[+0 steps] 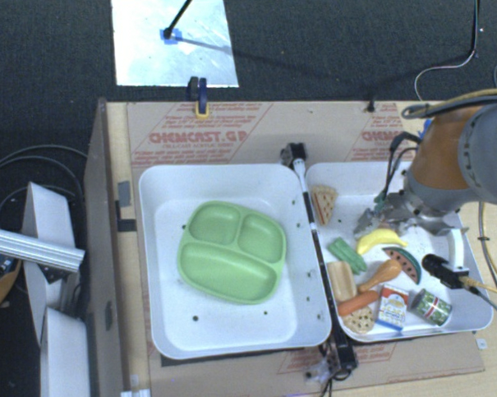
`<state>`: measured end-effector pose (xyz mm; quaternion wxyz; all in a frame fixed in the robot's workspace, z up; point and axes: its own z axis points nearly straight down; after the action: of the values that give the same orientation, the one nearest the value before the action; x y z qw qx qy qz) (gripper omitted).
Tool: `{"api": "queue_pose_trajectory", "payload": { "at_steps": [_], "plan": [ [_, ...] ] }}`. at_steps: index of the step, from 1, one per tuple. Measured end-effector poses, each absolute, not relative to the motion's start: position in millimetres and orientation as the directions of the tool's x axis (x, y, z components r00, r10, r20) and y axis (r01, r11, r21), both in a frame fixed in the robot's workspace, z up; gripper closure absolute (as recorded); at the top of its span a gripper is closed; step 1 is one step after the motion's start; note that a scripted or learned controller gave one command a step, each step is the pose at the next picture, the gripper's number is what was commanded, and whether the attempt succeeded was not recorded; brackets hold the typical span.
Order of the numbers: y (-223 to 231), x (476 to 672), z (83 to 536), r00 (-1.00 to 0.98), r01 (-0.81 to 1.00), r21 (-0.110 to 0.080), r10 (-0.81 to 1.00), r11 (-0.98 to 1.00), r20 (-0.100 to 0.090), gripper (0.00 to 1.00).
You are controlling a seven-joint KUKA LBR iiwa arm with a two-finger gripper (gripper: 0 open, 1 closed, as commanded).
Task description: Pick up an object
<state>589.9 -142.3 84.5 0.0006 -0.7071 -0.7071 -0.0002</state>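
Observation:
The right bin (346, 174) holds several toy foods. A yellow banana (380, 240) lies near its middle, with a green piece (346, 253) to its left and a watermelon slice (402, 262) to its right. A waffle wedge (323, 200) rests at the bin's far left. Toward the front are a wooden spoon (384, 271), a carrot (360, 300), a bread slice (341, 278), a red and blue carton (392, 307) and a small can (431, 307). My gripper (375, 218) hangs low over the right bin, just above the banana and right of the waffle wedge.
The left bin (163, 321) carries a green divided plate (232, 250). A black divider rail (314, 240) runs between the two bins. The grey arm with its orange band (444, 156) spans the right bin's far right side.

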Motion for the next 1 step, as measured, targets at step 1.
{"api": "queue_pose_trajectory", "payload": {
  "at_steps": [1],
  "plan": [
    [-142.4, 593.1, 95.3, -0.002, 1.0, 0.005, 1.0, 0.002, -0.001, 1.0]
  ]
}}
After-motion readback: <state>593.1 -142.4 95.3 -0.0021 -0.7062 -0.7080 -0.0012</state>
